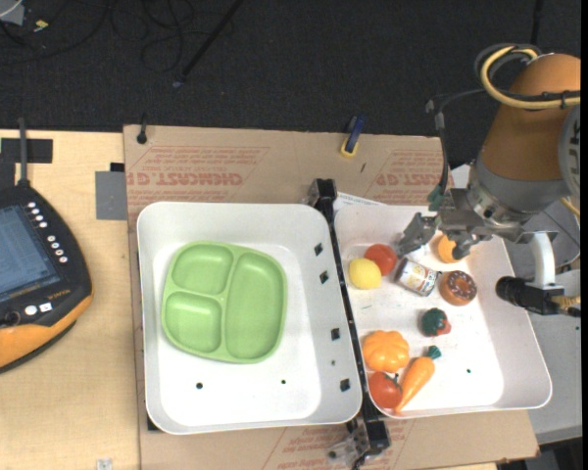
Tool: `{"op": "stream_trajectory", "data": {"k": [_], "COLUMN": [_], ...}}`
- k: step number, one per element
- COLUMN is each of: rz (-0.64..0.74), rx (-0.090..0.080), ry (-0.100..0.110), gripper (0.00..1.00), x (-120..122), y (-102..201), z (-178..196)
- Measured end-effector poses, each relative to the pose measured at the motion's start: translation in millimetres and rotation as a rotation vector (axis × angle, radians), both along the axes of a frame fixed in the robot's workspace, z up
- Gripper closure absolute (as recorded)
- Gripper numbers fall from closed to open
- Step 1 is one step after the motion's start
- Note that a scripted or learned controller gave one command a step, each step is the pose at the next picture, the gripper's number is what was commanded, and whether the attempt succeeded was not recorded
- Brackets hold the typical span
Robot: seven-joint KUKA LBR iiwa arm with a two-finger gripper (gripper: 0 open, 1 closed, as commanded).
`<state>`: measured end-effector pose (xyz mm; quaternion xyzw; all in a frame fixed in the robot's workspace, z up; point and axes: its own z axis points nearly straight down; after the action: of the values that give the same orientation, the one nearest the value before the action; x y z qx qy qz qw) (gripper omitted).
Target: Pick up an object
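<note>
The right bin (514, 375) holds several toy foods: a red tomato (380, 258), a yellow lemon (365, 275), a small tin can (417, 278), a brown doughnut (459, 288), a green and red piece (434, 323), an orange pepper (386, 350), a carrot (417, 380) and a red piece (384, 392). My gripper (437, 240) hangs open over the bin's far part, fingers spread. One finger (415, 232) stands above the can, and the other lies beside an orange fruit (449, 249) that it partly hides. Nothing is held between the fingers.
The left bin (176, 380) carries a green divided plate (225, 302). An orange-edged teach pendant (24, 272) lies at the far left of the bench. A black divider (338, 302) runs between the bins. A cable loops past the arm at the right.
</note>
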<state>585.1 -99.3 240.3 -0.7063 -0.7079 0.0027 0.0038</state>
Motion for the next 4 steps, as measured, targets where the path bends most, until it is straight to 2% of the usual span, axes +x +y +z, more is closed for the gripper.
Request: {"op": "stream_trajectory", "data": {"k": [1, 2, 3, 4], "rz": [-0.002, -0.001, -0.001, -0.007], "rx": [0.001, 0.001, 0.000, 0.000], "ry": [0.005, 0.006, -0.003, -0.004], "gripper": [0.00, 0.00, 0.00, 1.00], "x": [1.8, -3.3, -4.0, -3.8], "y": [7.3, 8.9, 11.2, 9.1], "z": [-50.8, -119.1, -155.2, -142.8]}}
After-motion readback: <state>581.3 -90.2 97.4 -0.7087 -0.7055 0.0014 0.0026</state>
